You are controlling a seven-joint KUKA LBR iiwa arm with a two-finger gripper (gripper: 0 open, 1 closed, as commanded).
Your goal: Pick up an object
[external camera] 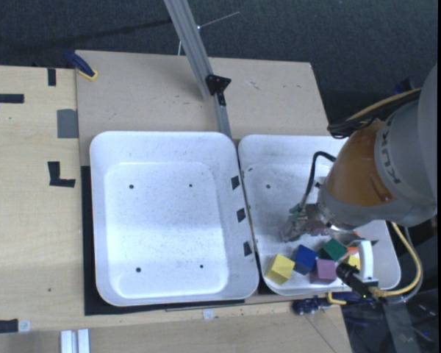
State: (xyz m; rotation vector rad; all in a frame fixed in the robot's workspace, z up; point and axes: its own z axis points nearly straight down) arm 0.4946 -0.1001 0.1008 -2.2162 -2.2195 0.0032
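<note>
Blocks cluster at right bin near edge: yellow block, blue block, purple block, green block. Gripper low over bin floor just above blue block, touching none; finger state impossible to tell. Left bin alongside.

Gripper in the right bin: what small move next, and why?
Probably shift the gripper toward the near edge and lower over the blue cube. It sits in the right bin, just beyond the cluster of yellow cube, blue and purple cube.
</note>
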